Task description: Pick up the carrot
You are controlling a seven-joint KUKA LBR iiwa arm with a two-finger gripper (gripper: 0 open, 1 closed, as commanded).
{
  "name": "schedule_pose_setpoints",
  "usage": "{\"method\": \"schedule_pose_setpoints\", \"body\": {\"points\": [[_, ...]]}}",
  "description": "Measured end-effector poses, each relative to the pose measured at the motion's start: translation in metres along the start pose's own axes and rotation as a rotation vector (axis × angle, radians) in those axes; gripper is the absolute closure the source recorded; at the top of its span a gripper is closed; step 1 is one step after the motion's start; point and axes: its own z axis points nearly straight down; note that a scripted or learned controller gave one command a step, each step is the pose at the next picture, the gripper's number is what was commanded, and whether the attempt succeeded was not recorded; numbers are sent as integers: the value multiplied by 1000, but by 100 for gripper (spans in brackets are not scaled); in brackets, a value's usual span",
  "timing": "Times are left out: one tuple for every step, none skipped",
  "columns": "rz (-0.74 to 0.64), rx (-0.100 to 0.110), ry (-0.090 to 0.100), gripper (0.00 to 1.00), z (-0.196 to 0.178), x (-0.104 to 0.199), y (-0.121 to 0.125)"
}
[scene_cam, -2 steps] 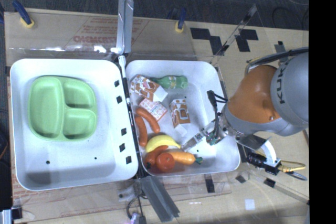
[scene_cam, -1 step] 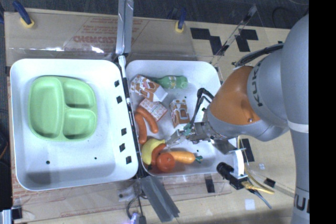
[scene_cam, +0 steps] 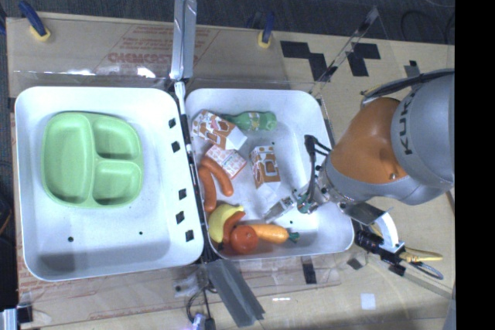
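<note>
Carrot (scene_cam: 269, 233): it lies flat at the near edge of the right bin (scene_cam: 305, 110). It is orange with a small green end that points right.
Tomato (scene_cam: 243, 239): a red round thing touching the left end of the carrot.
Banana (scene_cam: 220, 219): yellow, just left of the tomato and touching it, near the bin's left wall.
End effector (scene_cam: 298, 205): it is low inside the right bin, just above the carrot's green end and a bit to the right. Its tips look close together and nothing is between them. It does not hold the carrot.
Arm (scene_cam: 387, 147): grey with a big orange part, it comes in from the right over the right wall of the bin.
Sausages (scene_cam: 214, 178): two long orange-red ones side by side, farther back than the banana, along the left side of the bin.
Snack boxes (scene_cam: 265, 165): three small white and orange boxes in the middle and back of the right bin, lying at slants.
Green bottle (scene_cam: 254, 120): lying on its side at the far end of the right bin, next to one box.
Left bin (scene_cam: 93, 243): white, beside the right bin.
Green plate (scene_cam: 91, 158): a tray with three parts, sitting in the far half of the left bin.
Bench (scene_cam: 100, 46): brown, under both bins, with blue clips at the far edge.
</note>
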Motion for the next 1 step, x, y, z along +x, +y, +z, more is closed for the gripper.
{"method": "schedule_pose_setpoints", "body": {"points": [[-26, 3, 4, 0, 1, 88, 37]]}}
